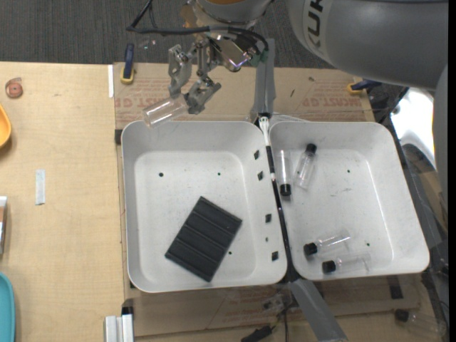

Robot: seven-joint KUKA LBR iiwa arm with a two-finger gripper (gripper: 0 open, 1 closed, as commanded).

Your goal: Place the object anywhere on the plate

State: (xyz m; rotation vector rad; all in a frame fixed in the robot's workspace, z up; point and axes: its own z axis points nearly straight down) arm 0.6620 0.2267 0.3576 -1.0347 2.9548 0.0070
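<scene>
Clear vial [159, 111] hangs pinched at its end btwn gripper [187, 100] fingers, over far-left corner of left bin [131, 191]; black plate [204, 238] lies inside, near front edge.

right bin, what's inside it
The right bin holds four clear vials with black caps: two near its left wall and two by the front edge. Their contents cannot be made out.
</scene>
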